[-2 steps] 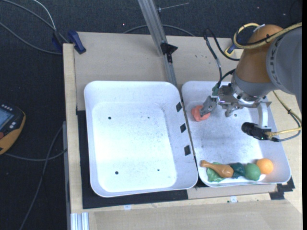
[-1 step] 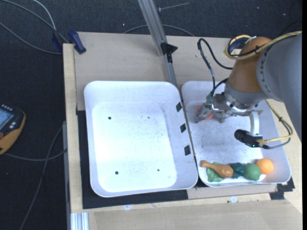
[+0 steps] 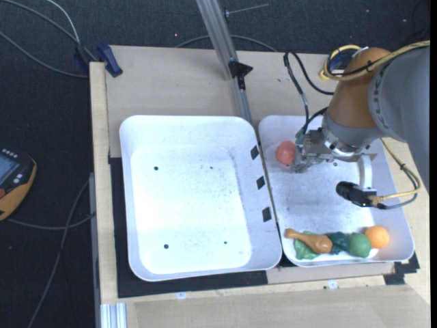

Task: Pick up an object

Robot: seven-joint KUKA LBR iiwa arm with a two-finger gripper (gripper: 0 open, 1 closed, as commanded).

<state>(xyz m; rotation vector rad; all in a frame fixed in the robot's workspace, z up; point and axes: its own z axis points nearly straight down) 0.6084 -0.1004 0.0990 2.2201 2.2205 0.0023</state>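
We see a red ball (image 3: pixel 285 153) touching the left side of the gripper (image 3: pixel 302 160) in the right bin (image 3: pixel 307 203) — fingers' spacing we cannot tell — toy food (image 3: pixel 334 242) lies well below at the front rim

I am reaching in from the right side of the camera view, my grey arm (image 3: pixel 403 91) slanting down and leftward across the far right corner of the bench. My orange band (image 3: pixel 351 98) is sitting just above my wrist, which is bending down toward the far end of the right-hand bin. My claw (image 3: pixel 300 161) is hanging low there, pointing down and a little to the left. From this height its metal body is hiding how the tips are standing.
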